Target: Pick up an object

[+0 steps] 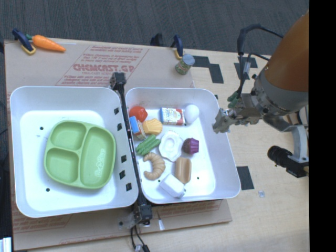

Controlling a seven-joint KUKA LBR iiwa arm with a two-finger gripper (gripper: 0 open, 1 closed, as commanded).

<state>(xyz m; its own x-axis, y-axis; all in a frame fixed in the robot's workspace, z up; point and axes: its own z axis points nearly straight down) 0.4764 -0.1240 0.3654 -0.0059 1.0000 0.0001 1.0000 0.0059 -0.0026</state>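
Here the gripper (222, 121) is hanging over the right-hand rim of the right bin (223, 161), just outside the pile, with the arm (286, 51) coming in behind it from the right. Nothing is showing between its tips, so it is carrying nothing, but at this slant the tips are reading as one grey lump and their spacing cannot be told. Every candidate is lying to the gripper's left, inside the bin. Nearest is the white egg (192, 112), sitting close to the upper right wall and almost touching the small carton (172, 116) beside it; the carton's long axis is running left to right. Below them the purple piece (191, 145) is leaning against the white flower-shaped piece (170, 145), and further down the bread roll (182, 169) is lying with its long axis roughly up and down the view, next to a white block (171, 186). The croissant (154, 165), green bean pod (148, 145), corn (153, 126) and tomato (138, 113) are crowding the left wall, farthest from the tips. The left bin (21, 193) is holding only a green divided plate (80, 154). Judging from this, the shortest move is a short shift left and down toward the egg, though its round shape and the neighbouring carton are likely making a clean pinch awkward.
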